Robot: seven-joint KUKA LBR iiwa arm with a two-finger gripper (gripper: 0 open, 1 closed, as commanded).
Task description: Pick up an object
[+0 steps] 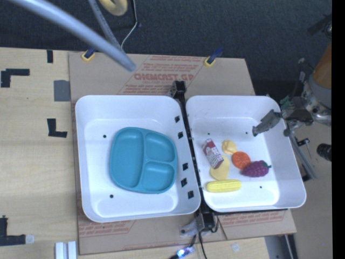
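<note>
Toy food (pixel 234 163) sits low in the right bin (pixel 291 196); my gripper (pixel 268 122) hangs above it, fingers I cannot tell.

This is a robotics lab test bench, not a home or shop. Two shallow white bins, the left bin (pixel 91 117) and the right bin (pixel 285 193), sit side by side on a printed cardboard sheet (pixel 161 74) clamped at its far edge by a yellow clip (pixel 88 54) and a blue clip (pixel 214 56). Black tape marks (pixel 54 127) dot the wooden benchtop (pixel 32 171). Toy plastic foods, such as a corn cob (pixel 223 186) and grapes (pixel 255 169), serve as props, and a loose cable (pixel 129 34) hangs behind.
</note>
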